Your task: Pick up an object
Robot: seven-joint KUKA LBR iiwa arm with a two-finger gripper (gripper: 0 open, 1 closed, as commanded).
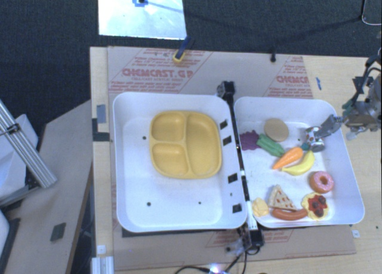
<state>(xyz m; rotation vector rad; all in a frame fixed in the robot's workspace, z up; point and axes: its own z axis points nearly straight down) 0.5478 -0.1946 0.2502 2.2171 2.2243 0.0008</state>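
The right bin [352, 174] holds several toy foods: purple grapes [249, 141], a tan round cookie [276, 129], a green vegetable [271, 146], an orange carrot [288, 157], a yellow banana [300, 164], a pink donut [322, 181], a pizza slice [280, 197], a hot dog [289, 214], a yellow cheese piece [260, 208] and a red-topped tart [316, 205]. My gripper [315, 138] reaches in from the right. It hangs low at the bin's upper right, just above the banana and to the right of the carrot's tip. I see nothing held in it.
The left bin [128, 171] bears a yellow divided plate [185, 144]. A black hinge strip [234, 153] separates the two bins. A metal sheet [142, 4] lies on the dark floor behind the bench. An aluminium rail [21, 147] slants at the far left.
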